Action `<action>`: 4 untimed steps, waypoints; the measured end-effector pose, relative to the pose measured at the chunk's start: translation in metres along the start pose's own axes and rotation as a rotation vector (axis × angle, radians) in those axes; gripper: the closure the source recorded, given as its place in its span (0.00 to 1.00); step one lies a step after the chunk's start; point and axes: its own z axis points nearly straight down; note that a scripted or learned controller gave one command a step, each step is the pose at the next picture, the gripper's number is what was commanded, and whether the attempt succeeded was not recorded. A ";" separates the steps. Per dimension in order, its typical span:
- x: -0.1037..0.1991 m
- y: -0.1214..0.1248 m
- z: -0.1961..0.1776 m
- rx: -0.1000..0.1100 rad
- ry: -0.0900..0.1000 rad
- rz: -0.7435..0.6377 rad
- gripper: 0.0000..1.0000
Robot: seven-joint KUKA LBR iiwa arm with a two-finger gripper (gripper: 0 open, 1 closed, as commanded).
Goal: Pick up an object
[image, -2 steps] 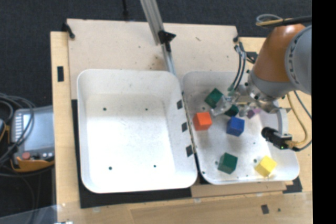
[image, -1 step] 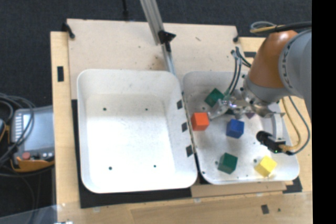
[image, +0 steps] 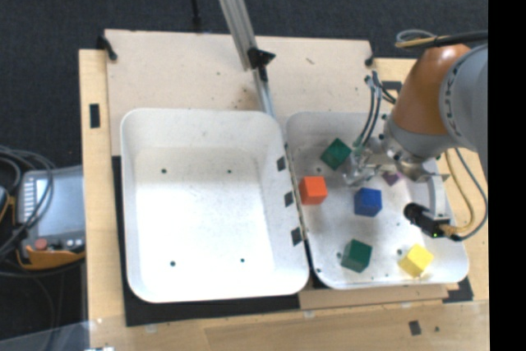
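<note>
The grey arm (image: 448,107) reaches in from the right over the right-hand bin (image: 329,279), its orange band (image: 423,86) sitting above the wrist, and the wrist tips downward and to the left so that the gripper (image: 359,170) hangs low over the upper middle of that bin. Black cables loop off the wrist toward the right edge of the bench (image: 94,177). The metal fingertips are small and blurred against the white floor, so whether they stand apart or together cannot be told, and nothing can be seen clamped between them. Just up and to the left of the gripper lies a dark green block (image: 335,153), close enough that it may be touching the tip, though the view does not settle it. Just below and slightly right of the gripper sits a blue cube (image: 367,202), near but apart from it. To the gripper's lower left, beside the bin's left wall, is an orange cube (image: 312,190). Further below the gripper, toward the near rim, rests a second green cube (image: 357,255), and well to its lower right a yellow cube (image: 416,260). A small purple piece (image: 392,176) shows just right of the gripper, partly hidden under the wrist. Well to the left of the gripper lies the left-hand bin (image: 131,177).
</note>
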 end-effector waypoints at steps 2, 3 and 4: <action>0.003 -0.010 -0.095 -0.002 -0.001 -0.011 1.00; 0.002 -0.009 -0.106 0.002 0.000 -0.010 1.00; 0.053 -0.020 -0.116 0.003 0.002 -0.015 1.00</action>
